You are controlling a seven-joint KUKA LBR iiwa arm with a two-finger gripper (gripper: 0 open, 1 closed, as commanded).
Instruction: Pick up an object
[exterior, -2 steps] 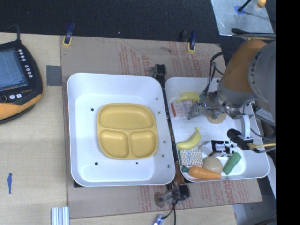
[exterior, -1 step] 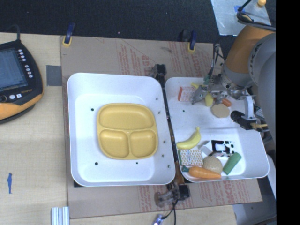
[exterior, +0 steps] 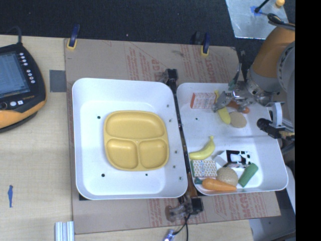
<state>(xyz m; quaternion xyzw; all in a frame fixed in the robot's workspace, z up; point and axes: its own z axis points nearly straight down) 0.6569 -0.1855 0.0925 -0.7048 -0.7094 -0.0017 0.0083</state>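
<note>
My gripper [exterior: 231,101] is low over the far end of the right bin [exterior: 271,185], reaching in from the right. A small orange-red item [exterior: 236,105] lies right under it, partly hidden by the gripper. Just in front of the gripper lie a yellow lemon-like piece [exterior: 224,116] and a beige oval [exterior: 238,120]. A red-and-white packet [exterior: 202,100] sits to the gripper's left. Nothing is seen lifted off the bin floor.
The near half of the right bin holds a banana [exterior: 203,150], a patterned packet [exterior: 203,168], a black-and-white card [exterior: 238,157], a potato [exterior: 227,174], a carrot [exterior: 218,186] and a green cucumber [exterior: 249,174]. The left bin [exterior: 88,134] holds a yellow divided plate [exterior: 136,139]. A teach pendant [exterior: 17,84] lies far left.
</note>
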